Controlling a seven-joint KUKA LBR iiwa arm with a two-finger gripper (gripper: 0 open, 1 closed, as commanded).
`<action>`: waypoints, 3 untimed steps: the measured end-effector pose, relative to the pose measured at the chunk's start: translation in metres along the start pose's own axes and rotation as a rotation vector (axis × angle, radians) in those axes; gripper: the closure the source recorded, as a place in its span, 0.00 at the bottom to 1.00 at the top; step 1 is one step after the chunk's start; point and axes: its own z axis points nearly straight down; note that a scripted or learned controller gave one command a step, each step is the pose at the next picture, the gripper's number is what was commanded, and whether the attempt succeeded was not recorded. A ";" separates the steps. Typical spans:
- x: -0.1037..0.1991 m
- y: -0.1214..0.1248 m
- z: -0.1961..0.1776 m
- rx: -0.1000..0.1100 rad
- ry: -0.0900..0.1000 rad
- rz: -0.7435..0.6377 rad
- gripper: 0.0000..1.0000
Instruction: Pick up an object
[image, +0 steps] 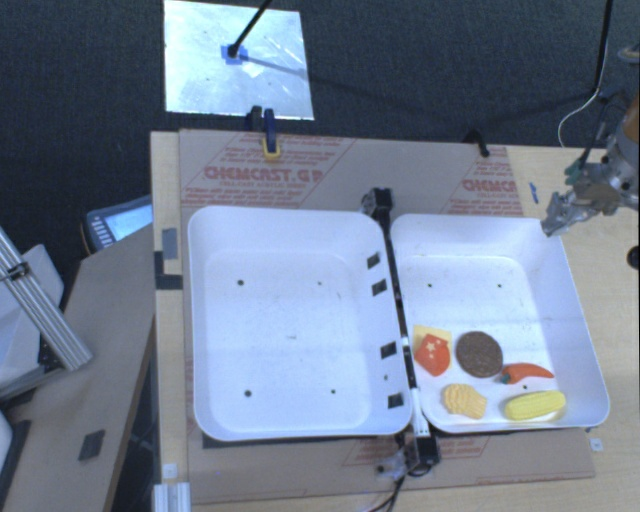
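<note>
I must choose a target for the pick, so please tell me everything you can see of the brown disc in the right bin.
The brown disc is round, flat and dark brown, with a rough-looking, patty-like top. It lies flat on the floor of the right bin, near the front. The red and yellow piece is close on its left, and the chili seems to touch its lower right edge. The gripper is far from it, by the bin's back right rim.

Two white bins, toy food clustered in the right one.
The gripper (556, 222) hovers at the right bin's (560, 270) two o'clock corner; a brown disc (479, 353), pizza slice (432, 351), chilli (526, 373), corn (534, 405) and yellow piece (464, 401) lie toward five o'clock.
</note>
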 end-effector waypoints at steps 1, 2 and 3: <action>0.000 0.038 -0.001 -0.003 -0.001 -0.004 1.00; 0.000 0.023 0.001 0.000 -0.001 0.000 1.00; 0.000 -0.003 -0.005 0.001 0.000 0.000 1.00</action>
